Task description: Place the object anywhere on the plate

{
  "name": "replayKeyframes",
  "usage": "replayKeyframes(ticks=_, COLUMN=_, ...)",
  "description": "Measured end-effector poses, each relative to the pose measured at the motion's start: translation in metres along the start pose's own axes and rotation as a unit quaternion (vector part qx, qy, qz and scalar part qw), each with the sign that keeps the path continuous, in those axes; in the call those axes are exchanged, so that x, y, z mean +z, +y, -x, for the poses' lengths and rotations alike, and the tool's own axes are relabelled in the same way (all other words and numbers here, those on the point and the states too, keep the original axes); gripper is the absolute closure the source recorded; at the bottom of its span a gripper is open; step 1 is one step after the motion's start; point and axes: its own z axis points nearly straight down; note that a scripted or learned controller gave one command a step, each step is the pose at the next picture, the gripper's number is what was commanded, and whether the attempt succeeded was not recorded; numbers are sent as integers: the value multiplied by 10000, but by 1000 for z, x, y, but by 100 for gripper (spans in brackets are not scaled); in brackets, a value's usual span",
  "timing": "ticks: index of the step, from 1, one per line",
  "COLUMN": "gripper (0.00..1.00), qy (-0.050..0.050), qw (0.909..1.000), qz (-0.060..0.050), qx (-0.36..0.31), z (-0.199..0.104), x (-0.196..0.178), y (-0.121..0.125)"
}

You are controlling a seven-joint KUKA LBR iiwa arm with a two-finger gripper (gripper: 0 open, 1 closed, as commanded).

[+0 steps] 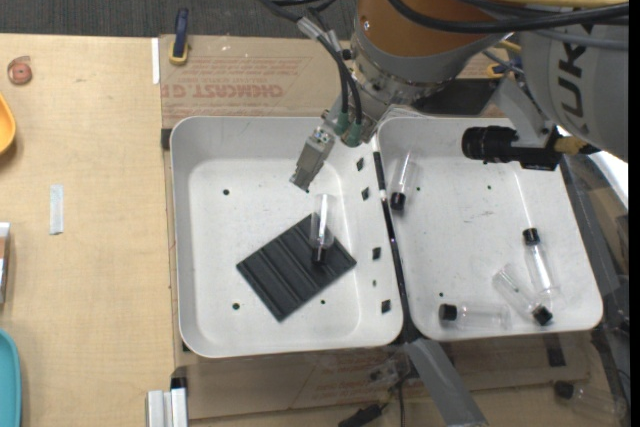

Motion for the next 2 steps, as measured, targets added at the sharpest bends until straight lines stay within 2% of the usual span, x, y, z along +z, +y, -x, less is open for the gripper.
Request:
replayKeyframes(ticks=1, gripper=100, qy=-9, qw=10000, qz=-6, qx=1, z=1, x=-8, y=1)
replayKeyframes(ticks=2, gripper=0, qy=-8, qw=10000, qz=-7, qx=3, z=1, x=-8, y=1)
